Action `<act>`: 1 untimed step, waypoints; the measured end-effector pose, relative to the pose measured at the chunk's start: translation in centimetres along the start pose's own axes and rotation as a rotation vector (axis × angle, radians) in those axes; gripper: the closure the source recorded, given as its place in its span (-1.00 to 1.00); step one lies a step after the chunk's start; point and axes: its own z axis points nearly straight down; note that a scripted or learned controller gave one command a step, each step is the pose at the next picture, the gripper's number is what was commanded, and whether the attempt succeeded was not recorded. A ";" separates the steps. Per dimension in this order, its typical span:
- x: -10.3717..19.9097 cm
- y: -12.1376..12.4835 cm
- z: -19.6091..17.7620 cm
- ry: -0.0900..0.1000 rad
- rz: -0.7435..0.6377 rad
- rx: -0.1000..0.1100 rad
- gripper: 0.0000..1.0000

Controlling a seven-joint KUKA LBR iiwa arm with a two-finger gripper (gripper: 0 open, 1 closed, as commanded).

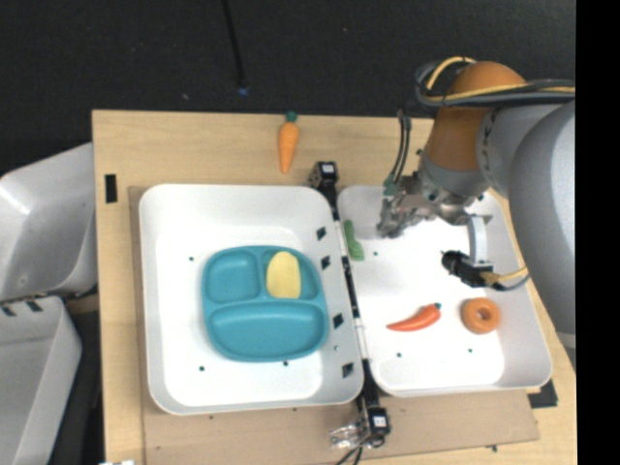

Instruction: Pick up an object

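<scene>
Grey gripper (395,219) hung over the right bin's (504,366) far-left corner; its opening could not be told. Nearer lay a red chili (415,319) and orange donut (480,315).

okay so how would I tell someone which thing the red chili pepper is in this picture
Look in the right-hand white bin, toward its front edge. The chili pepper lies there, just left of the orange donut: long, curved, red-orange with a green stem, where the donut is a ring.

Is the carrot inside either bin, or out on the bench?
Out. The carrot lies on the bare wooden bench beyond the left bin's far rim, touching neither bin.
</scene>
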 end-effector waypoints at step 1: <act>-0.3 0.2 -4.4 0.001 0.001 -0.001 1.00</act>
